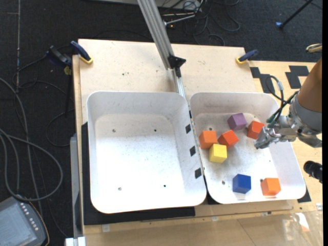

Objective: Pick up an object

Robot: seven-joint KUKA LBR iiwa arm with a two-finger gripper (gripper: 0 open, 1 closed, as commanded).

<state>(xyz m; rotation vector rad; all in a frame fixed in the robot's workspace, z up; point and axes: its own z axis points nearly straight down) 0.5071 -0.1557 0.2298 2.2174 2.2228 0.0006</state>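
Camera view: the approach step is judged in hand, the pincer [263, 140] being poised by the right bin's [292, 188] right wall beside a red-orange block [254, 129], its state not discernible, so a centred descent is called for.

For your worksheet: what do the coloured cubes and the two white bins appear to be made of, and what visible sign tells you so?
The cubes, such as the yellow cube and the blue cube, look like foam or painted wood: matte, even colour, no glare, slightly soft edges. Which one is unclear. The right bin and the left bin look like thin moulded plastic: smooth white walls, rounded corners, a faint sheen, dark speckles on the floors.
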